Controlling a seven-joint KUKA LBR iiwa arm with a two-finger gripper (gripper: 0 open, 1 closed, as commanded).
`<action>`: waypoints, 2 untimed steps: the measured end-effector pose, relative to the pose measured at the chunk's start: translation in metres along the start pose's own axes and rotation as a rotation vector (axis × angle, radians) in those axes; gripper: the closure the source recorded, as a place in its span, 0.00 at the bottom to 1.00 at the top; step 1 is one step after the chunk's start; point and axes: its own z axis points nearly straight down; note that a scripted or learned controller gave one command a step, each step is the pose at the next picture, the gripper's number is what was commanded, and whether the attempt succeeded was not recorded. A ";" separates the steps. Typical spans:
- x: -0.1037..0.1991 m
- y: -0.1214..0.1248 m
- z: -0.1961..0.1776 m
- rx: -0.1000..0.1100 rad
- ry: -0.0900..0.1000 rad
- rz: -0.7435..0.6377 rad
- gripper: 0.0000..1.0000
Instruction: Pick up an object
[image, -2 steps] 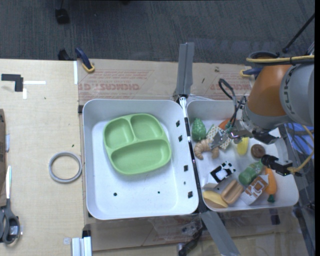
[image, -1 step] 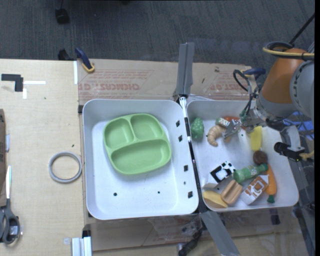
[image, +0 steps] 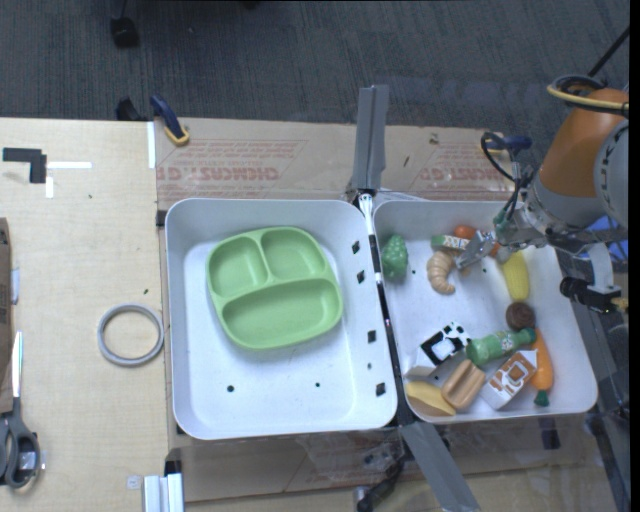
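I see the grey, orange-banded arm reaching in from the right, bent down into the right white bin (image: 575, 330) | claw (image: 478, 250) low by tan croissant (image: 441, 271), grip state: cannot tell | croissant in bin's upper left, long axis roughly upright.

left bin (image: 180, 330): divided plate (image: 275, 287) | right bin (image: 585, 400): croissant (image: 440, 272) right of broccoli (image: 395, 256), banana (image: 515, 276) at back, carrot (image: 541, 368) and bottle (image: 500, 346) in front | tape ring (image: 130, 333) left of bins
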 end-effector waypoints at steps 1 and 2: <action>0.009 0.013 -0.071 -0.005 -0.025 0.210 0.00; 0.032 -0.021 0.001 -0.003 -0.023 0.222 0.00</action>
